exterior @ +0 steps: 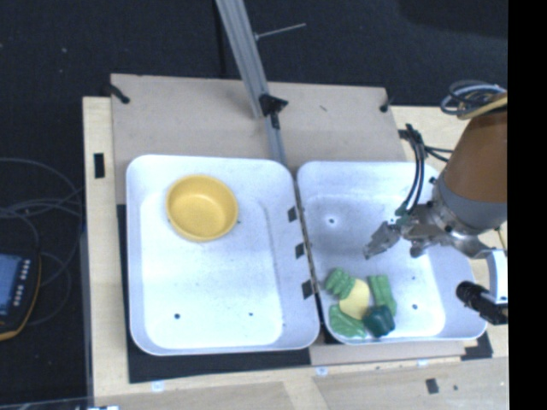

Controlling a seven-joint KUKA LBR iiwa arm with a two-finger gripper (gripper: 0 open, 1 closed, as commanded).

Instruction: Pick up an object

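We observed the grey two-finger claw [395, 236] of the arm poised over the right shallow white plastic bin [342, 188], its dark fingers [377, 243] spread apart with nothing between them. Below the claw, toward the bin's near edge, lay a cluster of small objects touching one another: a pale yellow rounded piece [355, 297], flanked by green ribbed pieces [338, 281] and a darker green piece [379, 320] at the cluster's near right. The cluster sat near the claw but apart from it. Well to the claw's left, in the left shallow white plastic bin [214, 314], stood a round yellow plastic bowl [202, 207], upright. Both bins rested side by side on the light wooden table [102, 254].
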